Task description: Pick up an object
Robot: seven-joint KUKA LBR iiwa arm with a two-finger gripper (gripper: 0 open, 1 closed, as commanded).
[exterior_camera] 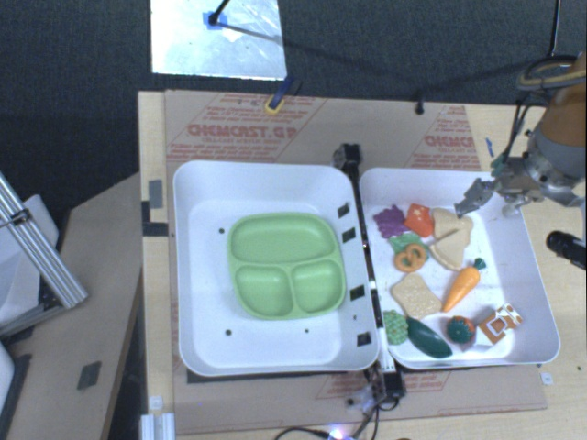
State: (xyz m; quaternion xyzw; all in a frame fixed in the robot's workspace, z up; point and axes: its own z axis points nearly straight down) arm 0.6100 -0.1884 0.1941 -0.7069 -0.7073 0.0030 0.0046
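Plastic toy food fills your right bin (537, 291); a green tray (284, 264) sits in the left bin (197, 246).
Your claw (491, 200) hovers over the right bin's far edge, above the bread slice (451, 238); you cannot tell its spread. The carrot (461, 287) lies near the middle.

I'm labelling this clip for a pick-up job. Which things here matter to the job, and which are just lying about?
Matter to the job:
gripper
carrot
bread slice
cracker
purple grapes
right bin

Lying about:
green divided plate
left bin
foil sheet
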